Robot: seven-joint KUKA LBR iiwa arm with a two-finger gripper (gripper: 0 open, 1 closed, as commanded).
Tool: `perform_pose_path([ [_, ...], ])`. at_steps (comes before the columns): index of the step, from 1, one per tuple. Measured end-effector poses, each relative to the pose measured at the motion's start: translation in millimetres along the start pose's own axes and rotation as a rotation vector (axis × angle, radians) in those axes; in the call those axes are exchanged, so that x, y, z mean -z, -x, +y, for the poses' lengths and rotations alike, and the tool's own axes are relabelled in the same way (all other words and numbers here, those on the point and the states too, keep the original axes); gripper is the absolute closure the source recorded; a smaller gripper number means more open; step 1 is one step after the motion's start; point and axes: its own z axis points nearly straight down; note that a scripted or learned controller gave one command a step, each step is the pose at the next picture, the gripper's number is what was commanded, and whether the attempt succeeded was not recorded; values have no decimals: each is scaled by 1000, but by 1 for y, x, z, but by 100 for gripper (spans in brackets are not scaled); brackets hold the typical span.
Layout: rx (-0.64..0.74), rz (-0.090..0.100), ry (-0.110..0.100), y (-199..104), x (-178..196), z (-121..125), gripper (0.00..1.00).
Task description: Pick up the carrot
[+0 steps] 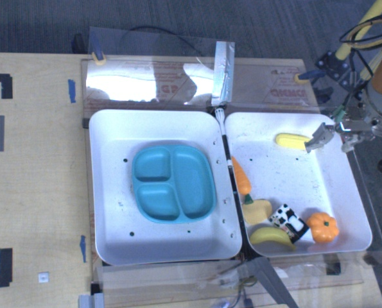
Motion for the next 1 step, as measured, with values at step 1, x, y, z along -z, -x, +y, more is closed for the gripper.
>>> perform_pose_path([
  [1,267,2,-3,45,-82,-61,0],
])
